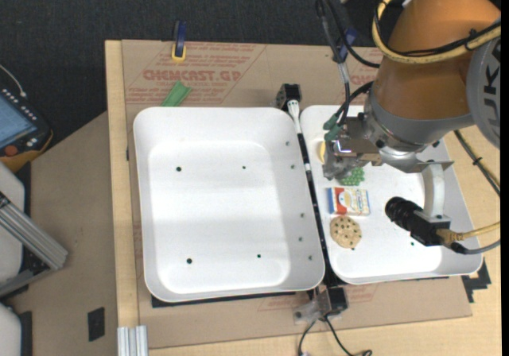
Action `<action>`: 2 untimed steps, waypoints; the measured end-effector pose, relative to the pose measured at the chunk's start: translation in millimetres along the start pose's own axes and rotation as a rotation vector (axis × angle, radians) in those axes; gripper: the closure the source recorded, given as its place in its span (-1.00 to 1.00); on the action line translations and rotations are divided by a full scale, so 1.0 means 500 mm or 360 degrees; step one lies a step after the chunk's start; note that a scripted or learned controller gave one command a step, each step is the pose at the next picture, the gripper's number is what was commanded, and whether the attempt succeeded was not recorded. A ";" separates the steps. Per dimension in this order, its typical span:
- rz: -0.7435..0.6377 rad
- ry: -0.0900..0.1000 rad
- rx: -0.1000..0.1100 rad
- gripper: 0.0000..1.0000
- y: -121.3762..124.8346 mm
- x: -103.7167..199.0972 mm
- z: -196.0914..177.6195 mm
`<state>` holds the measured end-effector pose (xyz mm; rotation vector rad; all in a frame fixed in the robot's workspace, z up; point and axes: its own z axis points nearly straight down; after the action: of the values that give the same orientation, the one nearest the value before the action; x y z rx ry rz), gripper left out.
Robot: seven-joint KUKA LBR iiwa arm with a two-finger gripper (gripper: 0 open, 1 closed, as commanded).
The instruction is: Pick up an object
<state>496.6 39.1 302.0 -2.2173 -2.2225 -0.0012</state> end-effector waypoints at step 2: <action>-0.0003 -0.0002 0.0011 1.00 -0.031 0.139 -0.004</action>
<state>480.9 108.4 303.9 -2.2126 -2.2218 0.0080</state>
